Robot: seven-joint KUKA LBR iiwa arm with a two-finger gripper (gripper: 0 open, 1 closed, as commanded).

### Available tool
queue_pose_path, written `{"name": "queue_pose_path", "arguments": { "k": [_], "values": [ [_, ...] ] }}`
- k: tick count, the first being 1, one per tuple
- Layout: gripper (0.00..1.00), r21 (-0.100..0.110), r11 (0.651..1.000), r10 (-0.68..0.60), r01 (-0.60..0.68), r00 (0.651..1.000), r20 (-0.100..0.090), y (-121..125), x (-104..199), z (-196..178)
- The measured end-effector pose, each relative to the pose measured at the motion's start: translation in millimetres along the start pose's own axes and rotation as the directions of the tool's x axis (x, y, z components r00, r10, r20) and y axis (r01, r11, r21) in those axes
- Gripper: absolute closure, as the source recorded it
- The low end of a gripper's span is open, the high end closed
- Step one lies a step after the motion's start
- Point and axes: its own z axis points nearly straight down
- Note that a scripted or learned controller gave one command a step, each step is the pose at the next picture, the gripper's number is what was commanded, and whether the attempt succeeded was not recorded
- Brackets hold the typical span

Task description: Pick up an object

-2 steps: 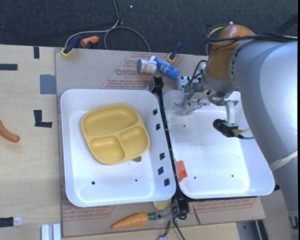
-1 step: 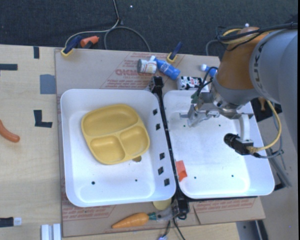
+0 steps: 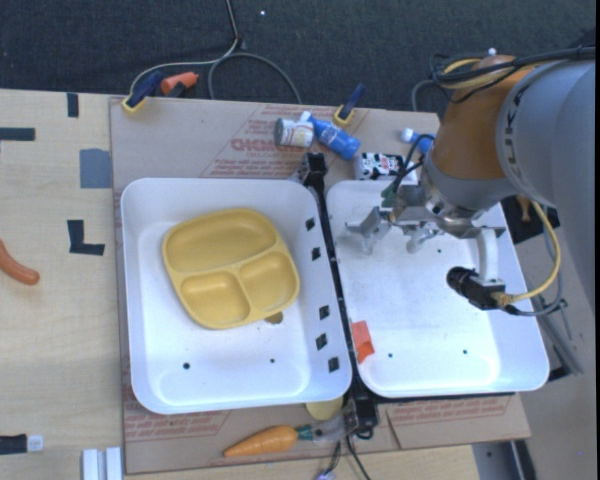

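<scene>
White bins (image 3: 140, 268), yellow divided plate (image 3: 230, 266) lying diagonally

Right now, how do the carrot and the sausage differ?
The carrot lies on the brown board below the left bin; the sausage lies on the pale bench off to the left. The carrot is orange, tapered, with a green stem end; the sausage is redder, evenly thick and slightly curved. The carrot looks longer. Both are toy foods lying outside the bins.

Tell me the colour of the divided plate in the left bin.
Pale yellow: the divided plate shows plainly in the camera view.
</scene>
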Motion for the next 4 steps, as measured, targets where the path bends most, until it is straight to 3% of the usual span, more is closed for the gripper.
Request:
{"name": "queue_pose_path", "arguments": {
  "k": [1,2,3,4],
  "values": [
    [0.00,0.005,1.000,-0.003,0.003,1.000,-0.002,-77.1,55.0,0.1],
    [0.00,-0.008,1.000,0.005,-0.005,1.000,0.005,-38.3,-11.6,-55.6],
    [0.00,0.002,1.000,-0.003,0.003,1.000,0.001,-1.3,26.3,3.3],
    [0.00,-0.004,1.000,0.003,-0.003,1.000,0.003,64.1,-41.3,43.8]
  ]
}}
